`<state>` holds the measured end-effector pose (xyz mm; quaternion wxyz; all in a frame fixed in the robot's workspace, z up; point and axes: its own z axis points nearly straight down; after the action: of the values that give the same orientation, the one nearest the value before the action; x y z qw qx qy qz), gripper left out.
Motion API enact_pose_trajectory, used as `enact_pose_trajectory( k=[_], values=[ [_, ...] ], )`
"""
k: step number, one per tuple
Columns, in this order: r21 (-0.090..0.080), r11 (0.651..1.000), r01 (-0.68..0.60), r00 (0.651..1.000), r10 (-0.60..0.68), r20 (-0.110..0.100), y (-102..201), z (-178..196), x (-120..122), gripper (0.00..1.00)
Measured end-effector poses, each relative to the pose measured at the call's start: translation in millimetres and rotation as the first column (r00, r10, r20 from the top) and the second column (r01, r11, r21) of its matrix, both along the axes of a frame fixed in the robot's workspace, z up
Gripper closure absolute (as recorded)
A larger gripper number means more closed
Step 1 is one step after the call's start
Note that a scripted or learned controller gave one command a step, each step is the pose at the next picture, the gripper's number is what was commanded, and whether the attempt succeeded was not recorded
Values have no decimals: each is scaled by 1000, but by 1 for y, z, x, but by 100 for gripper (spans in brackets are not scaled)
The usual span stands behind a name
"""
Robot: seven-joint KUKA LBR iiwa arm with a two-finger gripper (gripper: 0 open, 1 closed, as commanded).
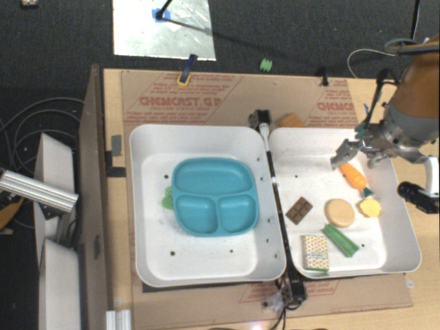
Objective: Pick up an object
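Note:
The right bin (309, 153) holds several small objects. An orange carrot-shaped piece (355, 177) lies near its right side, with a yellow piece (370, 207) below it. A round tan disc (339, 213), a brown chocolate square (298, 210), a green stick (341, 240) and a speckled cracker (315, 251) lie toward the front. My gripper (359, 151) hangs over the bin's upper right, just above the carrot, its fingers spread open with nothing between them.
The left bin (155, 253) carries a blue sectioned plate (214, 195) with a green bit (167, 198) at its left edge. An orange block (291, 120) lies on the cardboard behind the bins. Cables and a metal bar lie at the far left.

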<state>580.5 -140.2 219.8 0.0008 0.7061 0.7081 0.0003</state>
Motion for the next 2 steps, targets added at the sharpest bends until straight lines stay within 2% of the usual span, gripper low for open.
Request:
enact_pose_trajectory(
  k=[1,2],
  values=[
    [-15,1000,0,1000,0,27,-48,-114,25,0],
    [-12,1000,0,1000,0,24,-47,-104,25,100]
  ],
)
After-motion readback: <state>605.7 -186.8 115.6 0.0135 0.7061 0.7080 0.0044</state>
